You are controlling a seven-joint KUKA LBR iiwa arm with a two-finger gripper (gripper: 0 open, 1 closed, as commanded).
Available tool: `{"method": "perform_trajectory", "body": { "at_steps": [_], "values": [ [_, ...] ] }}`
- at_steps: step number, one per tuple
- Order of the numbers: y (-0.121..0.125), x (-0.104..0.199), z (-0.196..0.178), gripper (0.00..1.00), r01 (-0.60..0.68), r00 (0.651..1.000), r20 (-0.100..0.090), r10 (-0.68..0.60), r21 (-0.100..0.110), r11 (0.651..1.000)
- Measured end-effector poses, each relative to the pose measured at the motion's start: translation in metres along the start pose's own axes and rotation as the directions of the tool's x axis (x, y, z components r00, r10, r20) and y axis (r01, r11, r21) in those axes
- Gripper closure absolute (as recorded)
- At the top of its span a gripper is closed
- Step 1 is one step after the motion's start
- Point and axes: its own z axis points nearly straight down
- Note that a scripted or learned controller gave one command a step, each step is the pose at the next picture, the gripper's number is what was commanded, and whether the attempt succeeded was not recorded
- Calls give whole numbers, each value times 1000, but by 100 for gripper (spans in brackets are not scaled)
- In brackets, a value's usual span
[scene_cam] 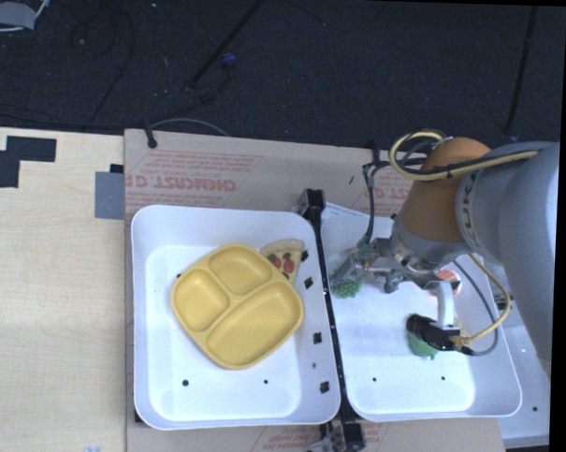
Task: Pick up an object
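Note:
My gripper (363, 269) is low in the right bin (444, 405), near its far left corner, with the grey arm and its orange band above it. A small green leafy object (344, 289) lies just below and left of the gripper, close to the fingers; whether it is touched is unclear. Another green object (420, 344) lies in the middle of the right bin. A small red and white object (447, 275) peeks out beside the wrist.
The left bin (155, 374) holds a yellow divided plate (237, 305) and a toy pizza slice (283, 258) at the plate's far right edge. A black divider (324, 306) runs between the bins. Cardboard (210, 175) lies under both.

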Motion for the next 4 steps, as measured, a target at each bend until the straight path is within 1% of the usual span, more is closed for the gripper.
{"method": "perform_trajectory", "body": {
  "at_steps": [1,2,3,4],
  "values": [
    [4,0,-17,100,-1,1000,0,1,-13,1000],
    [5,-6,-79,100,1,1000,6,-1,0,1000],
    [-5,-7,-133,100,-1,1000,6,1,-1,1000],
    [-4,-8,-143,100,0,1000,5,0,3,1000]
  ]
}}
